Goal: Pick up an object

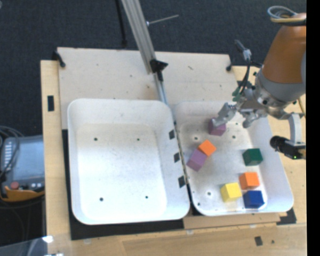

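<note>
The tool (222,119) sits right on a purple block (217,127) in the right bin (272,167) (can't tell whether it's pinching it). Nearer the camera than that block lie an orange cube (207,147), a lilac block (197,159) and a green block (252,156).

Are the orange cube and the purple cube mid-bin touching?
Touching. The camera view shows the orange cube resting against the upper right corner of the purple cube, no gap between them.

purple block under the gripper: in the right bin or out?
In. The purple block sits on the right bin floor, near its far edge, by the gripper.
</note>
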Controlling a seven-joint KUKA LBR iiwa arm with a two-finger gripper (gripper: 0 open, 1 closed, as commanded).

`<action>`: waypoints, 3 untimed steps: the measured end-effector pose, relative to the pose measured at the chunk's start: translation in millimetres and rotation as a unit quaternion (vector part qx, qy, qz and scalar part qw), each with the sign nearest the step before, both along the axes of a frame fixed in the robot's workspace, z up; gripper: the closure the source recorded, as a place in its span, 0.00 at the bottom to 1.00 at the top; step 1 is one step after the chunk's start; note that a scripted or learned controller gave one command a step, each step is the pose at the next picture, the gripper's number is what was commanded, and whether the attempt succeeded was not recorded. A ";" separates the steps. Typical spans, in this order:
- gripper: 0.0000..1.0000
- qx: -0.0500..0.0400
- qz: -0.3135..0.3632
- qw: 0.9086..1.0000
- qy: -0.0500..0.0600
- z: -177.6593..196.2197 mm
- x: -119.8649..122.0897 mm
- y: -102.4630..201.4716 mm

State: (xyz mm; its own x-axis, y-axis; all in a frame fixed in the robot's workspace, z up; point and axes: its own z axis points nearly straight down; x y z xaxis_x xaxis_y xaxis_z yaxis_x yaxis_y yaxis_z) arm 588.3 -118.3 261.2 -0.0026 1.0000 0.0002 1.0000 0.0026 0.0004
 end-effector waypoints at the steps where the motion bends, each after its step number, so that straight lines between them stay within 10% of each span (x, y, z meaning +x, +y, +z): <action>1: 0.00 0.000 -0.001 1.000 0.000 0.1 0.1 -0.1; 3: 0.00 -0.001 -0.002 1.000 0.003 -125.4 -2.5 -1.3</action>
